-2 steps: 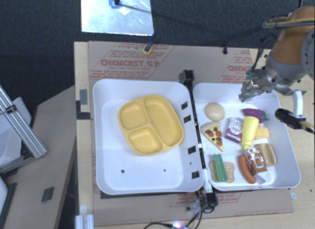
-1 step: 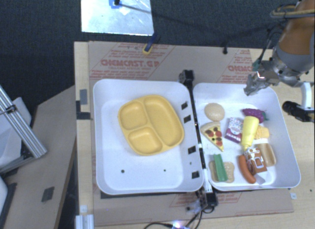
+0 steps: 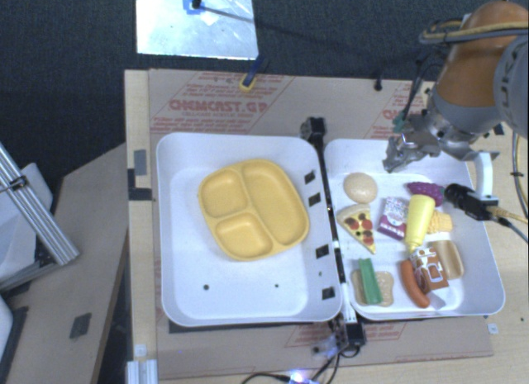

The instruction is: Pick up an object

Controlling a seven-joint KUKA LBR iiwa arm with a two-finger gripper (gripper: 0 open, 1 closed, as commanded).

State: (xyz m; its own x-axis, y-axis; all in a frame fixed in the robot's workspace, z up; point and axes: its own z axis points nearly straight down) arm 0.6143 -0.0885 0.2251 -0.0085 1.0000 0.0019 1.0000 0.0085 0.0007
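My gripper (image 3: 397, 156) hangs over the back of the right bin (image 3: 488, 279), just above and to the right of a beige bun (image 3: 359, 186). Nothing shows between its fingers. The right bin holds toy food: a pizza slice (image 3: 359, 226), a purple grape bunch (image 3: 425, 189), a yellow mustard bottle (image 3: 419, 218), a pink wrapped packet (image 3: 393, 217), a corn cob (image 3: 441, 222), a hot dog (image 3: 414, 282), a red-and-white packet (image 3: 431, 267) and a green piece on toast (image 3: 369, 283).
The left bin (image 3: 178, 291) holds a yellow three-compartment tray (image 3: 252, 207). A black divider clamp (image 3: 314, 130) sits between the bins. A shiny metal sheet (image 3: 197, 11) lies behind the bench. A black cable end (image 3: 467, 199) hangs over the right bin's right side.
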